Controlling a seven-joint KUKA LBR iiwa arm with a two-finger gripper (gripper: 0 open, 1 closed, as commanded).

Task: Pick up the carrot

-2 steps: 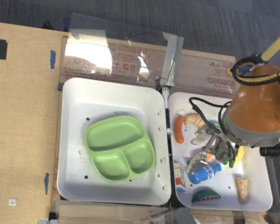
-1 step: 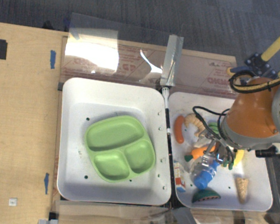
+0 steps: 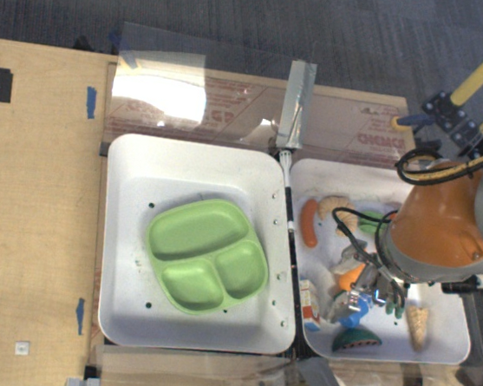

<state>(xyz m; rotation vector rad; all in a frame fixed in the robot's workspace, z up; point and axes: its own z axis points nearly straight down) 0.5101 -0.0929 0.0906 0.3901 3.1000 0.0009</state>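
The claw hangs low in the right bin. The orange carrot sits right at its ten o'clock side. I cannot tell its grip.

Bench: pale wood surface, marked with black corner marks and blue tape.
Left white bin: rests on the bench.
Right white bin: rests beside it, edges touching.
Clear sheet: lies behind both bins.
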